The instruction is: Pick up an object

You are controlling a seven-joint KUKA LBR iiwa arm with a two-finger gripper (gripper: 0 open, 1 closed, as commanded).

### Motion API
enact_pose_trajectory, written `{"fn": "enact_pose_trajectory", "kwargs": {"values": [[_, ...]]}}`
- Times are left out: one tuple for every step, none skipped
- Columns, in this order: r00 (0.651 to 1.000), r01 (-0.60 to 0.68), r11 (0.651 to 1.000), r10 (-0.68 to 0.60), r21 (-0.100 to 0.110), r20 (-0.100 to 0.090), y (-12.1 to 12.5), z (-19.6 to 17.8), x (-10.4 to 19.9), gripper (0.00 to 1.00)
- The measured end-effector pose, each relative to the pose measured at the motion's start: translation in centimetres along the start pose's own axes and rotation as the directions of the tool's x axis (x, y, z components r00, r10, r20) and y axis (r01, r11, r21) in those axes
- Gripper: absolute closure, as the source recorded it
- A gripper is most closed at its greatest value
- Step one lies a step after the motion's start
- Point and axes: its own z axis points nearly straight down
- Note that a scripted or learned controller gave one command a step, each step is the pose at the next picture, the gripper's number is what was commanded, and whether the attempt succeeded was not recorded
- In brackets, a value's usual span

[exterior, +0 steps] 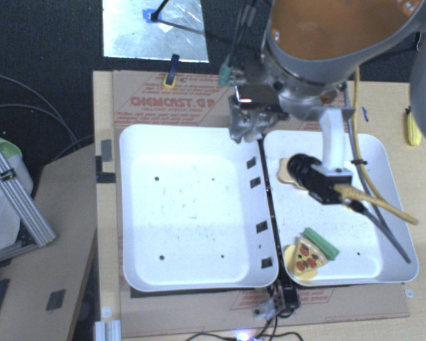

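Observation:
My gripper (247, 125) hangs over the far end of the divider between the two white bins, under the big grey and orange arm. In the right bin (383, 155), near its front edge, lies a toy pizza slice (304, 258) with a green block (321, 242) touching its upper right side. A tan flat piece (284, 171), like a slice of toast, lies in the same bin's far left part, partly hidden by the robot's own hardware. Nothing shows between the gripper's tips.
The left bin (184, 204) has only dark specks on its floor. Black clips sit along the divider (263, 204). Both bins rest on a cardboard sheet (167, 101). A metal plate (156, 20) lies beyond the bench.

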Motion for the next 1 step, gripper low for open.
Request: {"fn": "enact_pose_trajectory", "kwargs": {"values": [[1.000, -0.002, 1.000, 0.002, 0.016, 0.007, -0.63, 12.57, 5.28, 1.00]]}}
